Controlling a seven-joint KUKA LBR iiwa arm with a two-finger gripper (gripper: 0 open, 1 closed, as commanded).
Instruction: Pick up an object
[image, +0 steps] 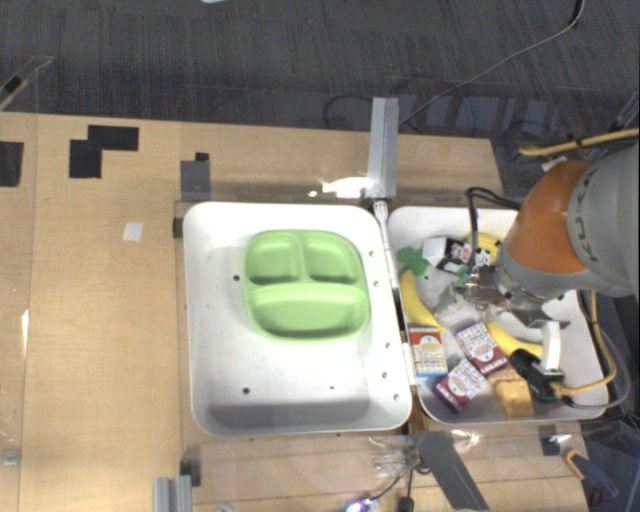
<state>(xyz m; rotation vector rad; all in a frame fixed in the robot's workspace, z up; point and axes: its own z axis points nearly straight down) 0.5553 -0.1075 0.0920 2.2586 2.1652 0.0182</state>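
Note:
The right bin (440, 413) holds a heap of small things. A yellow banana (418, 303) lies along its left wall, with a green item (412, 262) above it. Three small printed cartons (427, 352) (477, 343) (459, 383) lie toward the front, next to a tan block (514, 396). My gripper (470, 285) hangs low over the middle of this bin, just above the cartons and right of the banana. The grey wrist and its orange band (545, 232) cover most of it. I see nothing clearly held.
The left bin (215, 400) carries a green divided plate (303, 282). A second yellow piece (520, 345) and a white and black item (440, 250) lie near the gripper. A metal post (384, 140) stands behind the bins' shared wall. Cables run at the right.

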